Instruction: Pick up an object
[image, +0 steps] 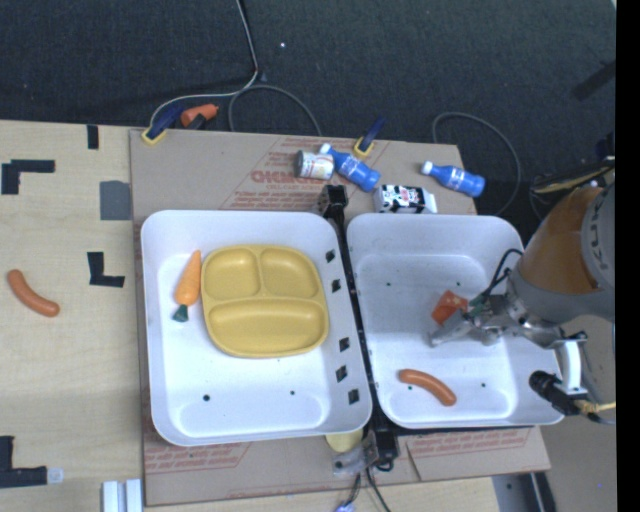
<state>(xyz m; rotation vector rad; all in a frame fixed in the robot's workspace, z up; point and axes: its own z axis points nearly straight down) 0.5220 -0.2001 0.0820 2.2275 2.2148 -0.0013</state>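
The right bin (400, 290) holds a small red-orange object (446, 304) near its middle and a hot-dog sausage (428, 387) toward its front. My gripper (452, 328) has come in from the right and sits low in this bin. Its tip is just below the red-orange object and touches or nearly touches it. The sausage lies apart from the gripper, closer to the bin's front wall. In the left bin (250, 405) are a yellow divided plate (265, 300) and a carrot (188, 280) along the plate's left side.
Behind the bins on the cardboard lie a small white bottle (315, 163), two blue bottles (356, 170) (455, 179) and a black-and-white carton (406, 198). Another sausage (32, 293) lies on the bench far left. Cables run behind the bins.
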